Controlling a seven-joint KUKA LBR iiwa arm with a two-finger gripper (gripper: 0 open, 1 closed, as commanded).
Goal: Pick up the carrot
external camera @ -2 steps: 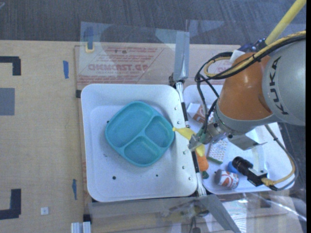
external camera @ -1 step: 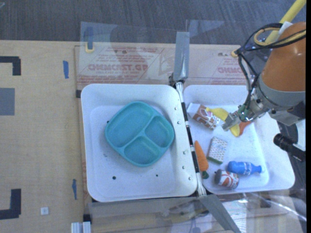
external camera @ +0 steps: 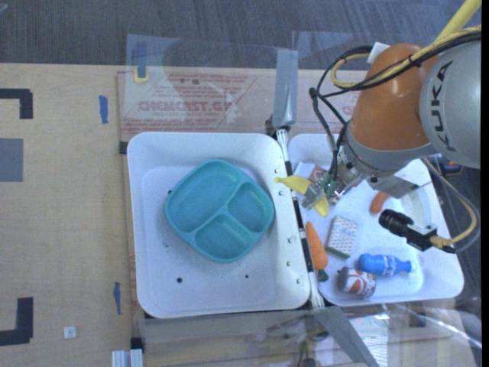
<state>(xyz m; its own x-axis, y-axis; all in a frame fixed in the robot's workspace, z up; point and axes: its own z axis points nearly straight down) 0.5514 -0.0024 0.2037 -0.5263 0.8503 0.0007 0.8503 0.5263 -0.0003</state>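
- Here, the one camera view looks down on a tan surface (external camera: 61,228) bearing two shallow white bins side by side: the left bin (external camera: 153,281) and the right bin (external camera: 443,277).
- In the left bin lies one teal plate (external camera: 220,210) with three compartments, sitting near the bin's middle.
- One carrot (external camera: 316,247), orange with a dark green tip, lies in the right bin along its 9 o'clock wall, pointing roughly from 12 to 6 o'clock, apart from the claw.
- At 3 o'clock of the carrot, just beside it, sits one small speckled packet (external camera: 342,235); any print on it is too small to read.
- At 5 o'clock of the carrot lie one blue bottle (external camera: 384,264) on its side and one small can (external camera: 357,282) with red and white markings, its label unreadable.
- One yellow banana (external camera: 306,190) lies at 12 o'clock of the carrot, partly over the wall between the bins.
- A small orange piece (external camera: 378,202) shows at the arm's lower edge; what it is cannot be told.
- One arm (external camera: 397,105), orange-domed and grey, carries the letters "KUK" on its grey part.
- The claw (external camera: 327,190) hangs over the banana; whether it is wide or narrow cannot be told.
- Faded red writing on a clear sheet (external camera: 191,98) at 12 o'clock of the left bin is not legible.
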